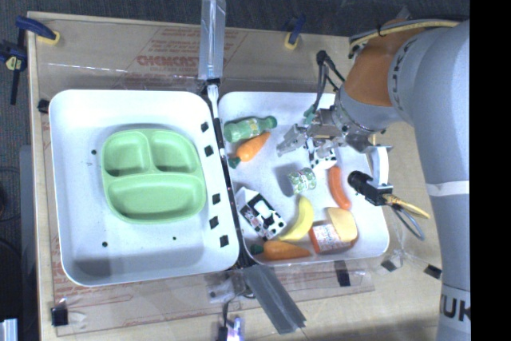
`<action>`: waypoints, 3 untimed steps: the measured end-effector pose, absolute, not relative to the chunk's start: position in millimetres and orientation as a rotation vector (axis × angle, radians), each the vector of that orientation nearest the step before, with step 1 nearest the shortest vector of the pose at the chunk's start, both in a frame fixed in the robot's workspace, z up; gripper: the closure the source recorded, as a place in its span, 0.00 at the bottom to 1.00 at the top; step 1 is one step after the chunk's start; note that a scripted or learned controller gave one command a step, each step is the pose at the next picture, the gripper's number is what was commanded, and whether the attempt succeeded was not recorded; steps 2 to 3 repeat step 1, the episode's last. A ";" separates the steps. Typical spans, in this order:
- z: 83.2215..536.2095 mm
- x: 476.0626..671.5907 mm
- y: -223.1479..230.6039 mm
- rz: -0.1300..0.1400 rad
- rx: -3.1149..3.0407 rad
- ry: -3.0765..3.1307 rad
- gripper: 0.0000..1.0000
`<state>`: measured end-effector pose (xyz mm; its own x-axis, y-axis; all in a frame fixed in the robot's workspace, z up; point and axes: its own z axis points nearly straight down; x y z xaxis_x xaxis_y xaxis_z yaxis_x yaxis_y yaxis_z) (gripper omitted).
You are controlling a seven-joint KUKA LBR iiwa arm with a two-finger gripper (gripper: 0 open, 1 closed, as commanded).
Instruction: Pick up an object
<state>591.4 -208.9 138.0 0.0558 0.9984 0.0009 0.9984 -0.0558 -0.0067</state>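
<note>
Bins sat side by side on the bench, and I reached in from the right of the frame, my grey arm [435,92] with its orange band bent over the right bin [239,109]. My gripper [319,146] hung over the upper middle of that bin, toward its far wall; whether it was open or closed I could not tell, and I could make out nothing held in it. Just below it in the frame lay a small crumpled clear and green wrapper [303,180], apart from the other things. To the left of the gripper a green bottle [249,126] lay on its side near the bin's upper left corner, with a carrot [252,148] just beneath it, the two close or touching. A red pepper [338,186] lay lower right of the gripper, running up and down the frame. Along the near side of the bin the things crowded together: a black and white box [262,216] at the left, a banana [299,221] leaning against it, a second carrot [283,250] along the bottom wall, and an orange and red packet [335,231] at the right. The left bin [72,116] held a green divided plate [152,174], lying flat near its middle.
</note>
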 end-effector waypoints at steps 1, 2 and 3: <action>147.2 657.3 -202.2 0.003 -2.279 -2.158 0.00; 147.2 657.3 -202.2 0.003 -2.279 -2.158 0.00; 147.2 657.3 -202.2 0.003 -2.279 -2.158 0.00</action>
